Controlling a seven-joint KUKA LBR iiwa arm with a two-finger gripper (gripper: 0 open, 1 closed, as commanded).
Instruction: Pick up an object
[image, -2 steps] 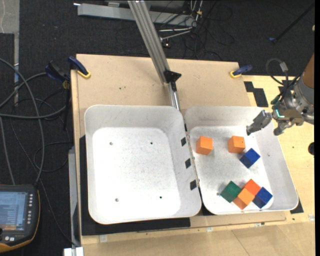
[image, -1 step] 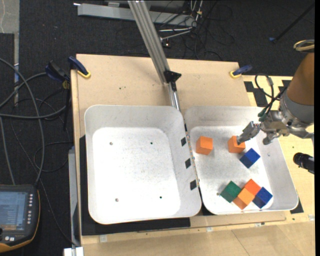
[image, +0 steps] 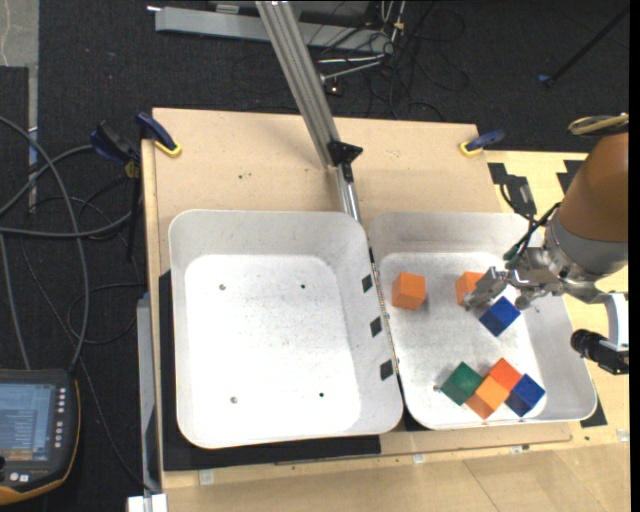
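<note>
Blue cube (image: 500, 316) in right bin (image: 420, 235), upper right part, tilted on a corner, directly under the hand (image: 492, 293). Second orange cube (image: 468, 288) touching or just beside the hand on its left side, partly covered by it. Whether either cube sits between the fingers: cannot tell; spread of the hand likewise cannot tell, fingers blurred against the cubes. Orange cube (image: 408, 290) left of these, standing apart, near the bin's left wall. Cluster along the bin's near edge: green cube (image: 462, 383), orange cube at centre (image: 494, 387), blue cube at right (image: 525, 394), all touching or nearly so. Left bin (image: 200, 240) alongside, sharing a border with the right bin; faint dark speckling on its floor. Arm (image: 596, 205) entering from the right, orange band above grey wrist. Tabletop (image: 250, 160) of pale board under both bins, with clamps at rear corners (image: 160, 135). Metal pole (image: 305, 80) slanting down to the seam between bins. Cables (image: 60, 200) and a handheld pendant (image: 35, 430) on dark floor at left.
</note>
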